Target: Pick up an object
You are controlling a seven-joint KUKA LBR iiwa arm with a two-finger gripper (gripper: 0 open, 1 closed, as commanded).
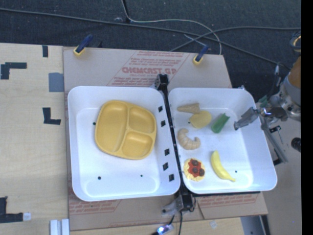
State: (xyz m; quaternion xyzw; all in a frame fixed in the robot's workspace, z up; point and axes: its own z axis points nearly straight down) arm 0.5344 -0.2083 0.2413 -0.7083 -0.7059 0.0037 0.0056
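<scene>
Above the right edge of the right bin [244,98], the gripper [254,117] hangs over the white rim with its fingers spread apart and nothing between them. No object has been lifted, so by the look of it the whole pick remains to be done: choose a piece, come down on it, close and raise it.

Six small toy foods lie in that bin, one of each: a tan wedge [189,108], a pale yellow lump [201,119] touching it, a green block [220,123] just beside the lump, a curled croissant [188,139], a round tart with red topping [194,169], and a banana [221,166] near the front. The green block lies nearest the gripper.

One yellow divided plate [125,129] with three compartments sits in the left bin [78,131]. Two bins rest side by side on a cardboard sheet [146,67], which two yellow clamps [83,45] pin to the table [29,131].
</scene>
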